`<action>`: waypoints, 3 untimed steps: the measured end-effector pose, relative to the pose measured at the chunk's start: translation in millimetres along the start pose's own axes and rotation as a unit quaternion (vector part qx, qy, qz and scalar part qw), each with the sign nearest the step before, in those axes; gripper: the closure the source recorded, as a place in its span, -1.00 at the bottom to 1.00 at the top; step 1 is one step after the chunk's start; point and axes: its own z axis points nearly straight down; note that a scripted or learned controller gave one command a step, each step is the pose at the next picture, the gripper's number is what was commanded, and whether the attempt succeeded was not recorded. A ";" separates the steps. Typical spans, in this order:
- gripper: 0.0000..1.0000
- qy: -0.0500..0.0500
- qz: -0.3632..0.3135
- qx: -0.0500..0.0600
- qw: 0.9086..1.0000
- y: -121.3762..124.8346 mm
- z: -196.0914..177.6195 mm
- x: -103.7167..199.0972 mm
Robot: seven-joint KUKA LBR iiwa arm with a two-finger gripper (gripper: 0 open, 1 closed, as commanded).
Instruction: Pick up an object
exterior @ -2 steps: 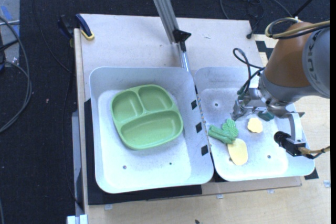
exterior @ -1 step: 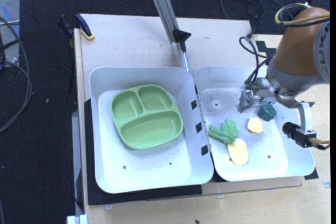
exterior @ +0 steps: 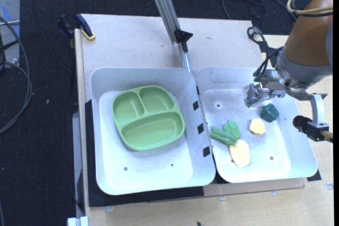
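Gripper (exterior: 256, 95) over right bin (exterior: 296, 164); finger state unclear.
Just right: dark green piece (exterior: 269, 112). Below: small yellow piece (exterior: 257, 127).

Arm is reaching in from right, gripper (exterior: 256, 96) hovering over right bin (exterior: 296, 164) beside dark green toy (exterior: 269, 112). Yellow pieces (exterior: 257, 127) (exterior: 240, 154) and green broccoli toy (exterior: 226, 133) are lying nearer. Green divided plate (exterior: 148, 116) is sitting in left bin (exterior: 106, 166).

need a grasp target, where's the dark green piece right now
The dark green piece lies in the right bin, toward its far right side, just above-right of the small yellow piece and beside the gripper.
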 end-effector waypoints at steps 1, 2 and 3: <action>1.00 0.001 -0.002 0.002 1.000 -2.8 -3.3 48.7; 1.00 0.001 -0.003 0.004 1.000 -21.4 3.2 109.1; 1.00 0.001 -0.002 0.003 1.000 -29.8 14.8 155.6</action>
